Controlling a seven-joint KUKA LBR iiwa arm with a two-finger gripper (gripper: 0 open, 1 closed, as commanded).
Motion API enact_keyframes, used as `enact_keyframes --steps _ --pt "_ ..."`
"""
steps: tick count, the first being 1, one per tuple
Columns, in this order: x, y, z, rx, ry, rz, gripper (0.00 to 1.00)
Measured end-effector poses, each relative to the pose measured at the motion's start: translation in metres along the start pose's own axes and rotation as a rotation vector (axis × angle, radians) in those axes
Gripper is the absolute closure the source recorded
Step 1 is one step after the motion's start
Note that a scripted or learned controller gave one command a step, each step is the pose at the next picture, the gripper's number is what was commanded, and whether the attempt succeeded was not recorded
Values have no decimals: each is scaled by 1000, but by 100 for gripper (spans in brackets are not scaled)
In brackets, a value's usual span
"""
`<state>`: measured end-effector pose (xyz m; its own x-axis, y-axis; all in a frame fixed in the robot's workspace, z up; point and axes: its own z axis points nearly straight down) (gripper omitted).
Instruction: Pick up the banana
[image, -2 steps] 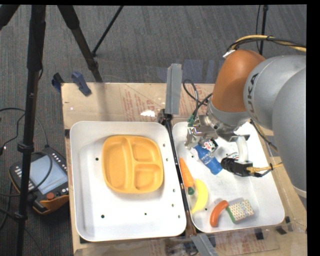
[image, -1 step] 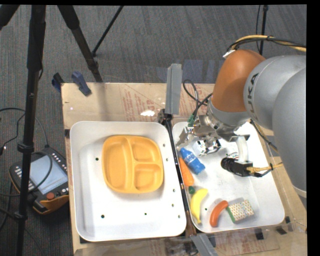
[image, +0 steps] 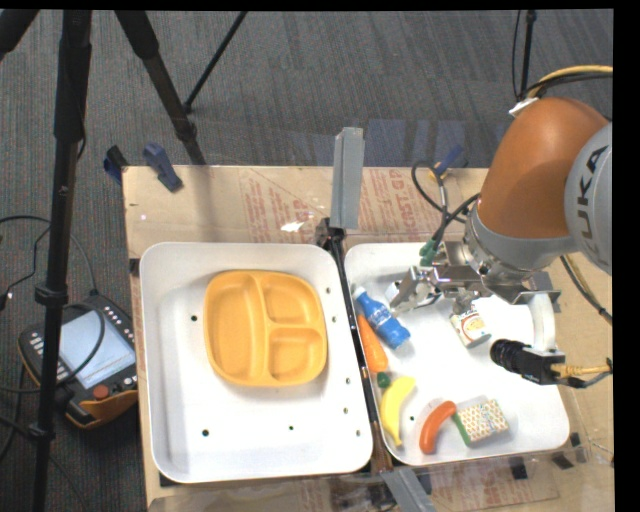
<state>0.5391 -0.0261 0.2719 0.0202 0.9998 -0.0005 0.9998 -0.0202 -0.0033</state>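
Observation:
The banana is yellow with a green stem end and lies in the right bin, near its front left corner, pointing roughly front to back. My gripper hangs over the back middle of the same bin, behind the banana and to its right, well apart from it. Nothing is visibly held. The orange wrist band and grey arm come in from the upper right and hide part of the bin's back right.
Close behind the banana lie an orange carrot and a blue bottle. A red sausage and a checked block sit to its right. A small carton lies under the arm. The left bin bears a yellow divided plate.

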Motion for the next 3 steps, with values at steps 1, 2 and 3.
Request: enact_keyframes --steps 1,2,3 --pt "-23 -50 87 3 1 -8 0" --pt "-69 -50 171 -2 2 -44 0" --pt "-80 -62 186 2 3 210 0"
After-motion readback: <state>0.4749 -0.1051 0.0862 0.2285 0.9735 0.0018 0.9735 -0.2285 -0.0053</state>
